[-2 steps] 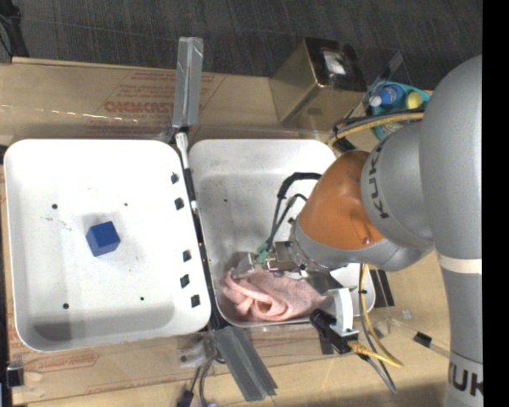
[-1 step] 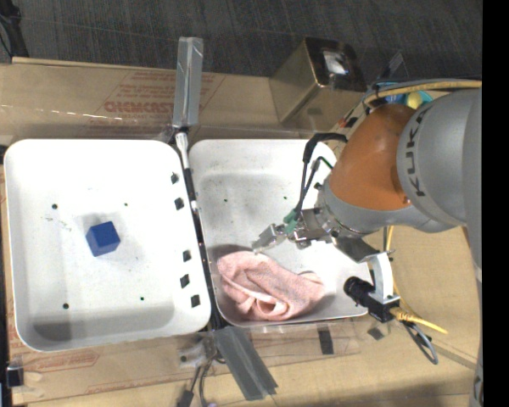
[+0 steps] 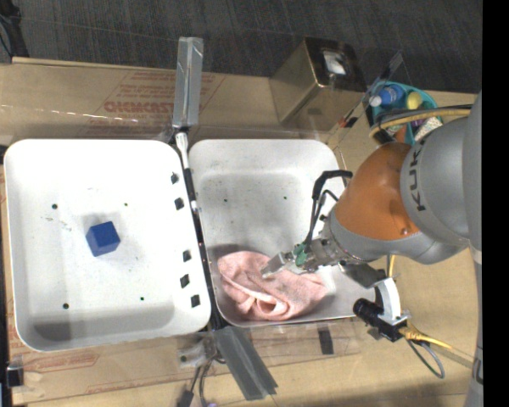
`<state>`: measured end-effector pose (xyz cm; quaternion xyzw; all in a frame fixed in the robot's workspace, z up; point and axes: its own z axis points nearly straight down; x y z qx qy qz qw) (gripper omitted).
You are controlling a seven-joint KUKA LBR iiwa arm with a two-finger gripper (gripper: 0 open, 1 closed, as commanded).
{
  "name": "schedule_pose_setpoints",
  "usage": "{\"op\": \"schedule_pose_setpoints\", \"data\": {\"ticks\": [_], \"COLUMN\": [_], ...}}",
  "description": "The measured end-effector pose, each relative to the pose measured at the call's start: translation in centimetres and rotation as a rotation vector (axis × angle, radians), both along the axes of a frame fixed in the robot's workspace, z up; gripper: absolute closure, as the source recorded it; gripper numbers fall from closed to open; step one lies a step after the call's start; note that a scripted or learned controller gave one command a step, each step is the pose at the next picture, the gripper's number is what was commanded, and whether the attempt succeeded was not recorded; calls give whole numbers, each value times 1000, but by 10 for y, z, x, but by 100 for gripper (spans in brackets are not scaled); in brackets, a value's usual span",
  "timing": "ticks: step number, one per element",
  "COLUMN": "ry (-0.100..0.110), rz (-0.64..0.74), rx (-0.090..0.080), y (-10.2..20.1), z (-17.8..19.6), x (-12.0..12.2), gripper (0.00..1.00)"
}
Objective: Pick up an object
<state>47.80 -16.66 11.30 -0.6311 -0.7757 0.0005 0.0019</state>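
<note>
While nothing has left the bins so far, the try looks well under way. Nearest the camera's foot of the view, at the front of the right-hand bin [image 3: 263, 155], lies a crumpled pink cloth [image 3: 267, 287], bunched into soft folds against the bin's near wall. The gripper [image 3: 282, 264] sits low over the cloth's upper edge, its tips at or just touching the fabric; whether the fingers stand apart or closed I cannot tell, since they are small and half lost against the cloth, and no fold is plainly seen between them. So the reach and descent seem done, while the grasp itself, the lift and any carry are left, as I judge it. Behind the gripper the grey arm [image 3: 445, 189] with its orange band [image 3: 377, 197] comes in from the right, leaning across the bin's right rim.

Across the divider, in the left-hand bin [image 3: 34, 164], a small blue cube [image 3: 103, 237] rests alone near the middle, well apart from the gripper and untouched; it could serve as the object too, though the arm is plainly placed for the cloth. Farther back, beyond both bins, a brown cardboard sheet [image 3: 93, 87] covers the bench, and a tan box [image 3: 310, 79] stands behind the right-hand bin.
</note>
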Motion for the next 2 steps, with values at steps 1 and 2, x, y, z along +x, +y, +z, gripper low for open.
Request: {"op": "schedule_pose_setpoints", "data": {"ticks": [1, 2], "ry": [-1, 1], "rz": [18, 22], "rx": [0, 0], "y": [52, 51], "z": [-22, -12], "x": [26, 26], "gripper": [0, 100]}}
